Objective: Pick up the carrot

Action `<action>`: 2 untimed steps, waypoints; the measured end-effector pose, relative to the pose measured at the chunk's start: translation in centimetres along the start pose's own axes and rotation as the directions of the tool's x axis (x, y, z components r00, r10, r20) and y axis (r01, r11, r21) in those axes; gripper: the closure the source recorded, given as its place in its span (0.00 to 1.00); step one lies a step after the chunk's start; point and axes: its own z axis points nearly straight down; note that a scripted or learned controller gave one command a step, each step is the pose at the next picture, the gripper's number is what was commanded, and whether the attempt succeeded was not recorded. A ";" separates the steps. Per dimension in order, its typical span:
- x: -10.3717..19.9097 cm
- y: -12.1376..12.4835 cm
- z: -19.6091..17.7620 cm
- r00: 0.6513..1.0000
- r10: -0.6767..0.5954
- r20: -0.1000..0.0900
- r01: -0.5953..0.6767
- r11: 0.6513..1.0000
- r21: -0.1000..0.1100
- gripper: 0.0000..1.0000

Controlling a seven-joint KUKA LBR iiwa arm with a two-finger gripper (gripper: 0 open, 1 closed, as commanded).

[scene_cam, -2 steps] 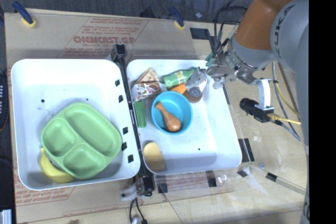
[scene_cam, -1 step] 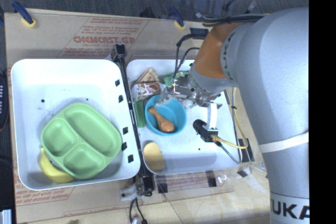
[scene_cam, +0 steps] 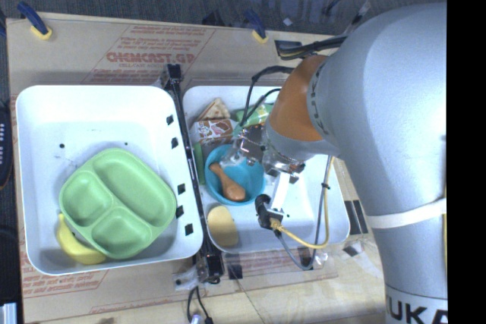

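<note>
Grey arm with the orange band (scene_cam: pixel 298 106) reaches in from the right and hangs over the right-hand shallow white bin (scene_cam: pixel 323 218), its two-finger gripper (scene_cam: pixel 247 150) low at the upper rim of a round blue plastic bowl (scene_cam: pixel 247 180). The small orange carrot (scene_cam: pixel 228 182) lies slantwise inside that bowl, thicker end toward the bottom right — just below the gripper, seemingly apart from it. Whether the gripper is released or clenched I cannot tell; the wrist hides most of it. Nothing is seen gripped. Beside the bowl: a brown printed snack packet (scene_cam: pixel 214 123) above, a pale yellow round piece (scene_cam: pixel 221 224) below. In the left white bin (scene_cam: pixel 45 106), well apart, sits a green three-compartment plate (scene_cam: pixel 118 201) over a yellow object (scene_cam: pixel 72 245). Risks as I judge them: the bowl's rim may catch the gripper on descent and tip or shove the bowl; the carrot may roll along the curved floor; a closure across its taper could squeeze it out.
</note>
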 end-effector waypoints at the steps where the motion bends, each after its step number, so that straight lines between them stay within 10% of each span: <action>1: -2.0 -5.7 0.0 0.989 0.144 -0.013 -0.144 0.990 0.011 0.00; 2: -2.4 -5.5 -1.1 0.990 0.139 -0.008 -0.139 0.990 0.009 1.00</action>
